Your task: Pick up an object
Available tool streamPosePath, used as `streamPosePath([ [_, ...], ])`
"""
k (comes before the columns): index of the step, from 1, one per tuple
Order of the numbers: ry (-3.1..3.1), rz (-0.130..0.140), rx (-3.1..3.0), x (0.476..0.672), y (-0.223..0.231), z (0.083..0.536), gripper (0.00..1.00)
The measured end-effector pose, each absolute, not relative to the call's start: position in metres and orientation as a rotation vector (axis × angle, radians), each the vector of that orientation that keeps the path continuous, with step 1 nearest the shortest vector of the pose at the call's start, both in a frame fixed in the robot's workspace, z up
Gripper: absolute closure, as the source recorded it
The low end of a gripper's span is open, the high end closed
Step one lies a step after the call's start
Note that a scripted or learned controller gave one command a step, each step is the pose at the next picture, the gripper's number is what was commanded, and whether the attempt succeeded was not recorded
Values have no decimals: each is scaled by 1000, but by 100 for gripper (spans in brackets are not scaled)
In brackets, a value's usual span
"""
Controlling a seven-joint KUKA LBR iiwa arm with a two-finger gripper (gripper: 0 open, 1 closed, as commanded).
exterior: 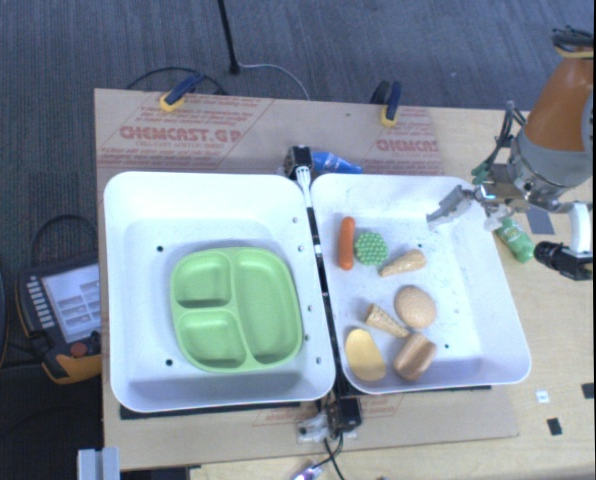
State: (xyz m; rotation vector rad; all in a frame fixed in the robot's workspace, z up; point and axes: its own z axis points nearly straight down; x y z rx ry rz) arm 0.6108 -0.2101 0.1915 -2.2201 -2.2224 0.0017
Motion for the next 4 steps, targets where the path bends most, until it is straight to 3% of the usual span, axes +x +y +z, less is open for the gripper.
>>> streamPosePath([
  [1,-2403,2,-2020,605,-93,123,0],
  [2,-2523,-1,-1882,658,-105,88,0],
  [3,-2312,-9,-2143,608,-109,89,0],
  [4,-2313,-8,-2146,608,-110,100,100],
])
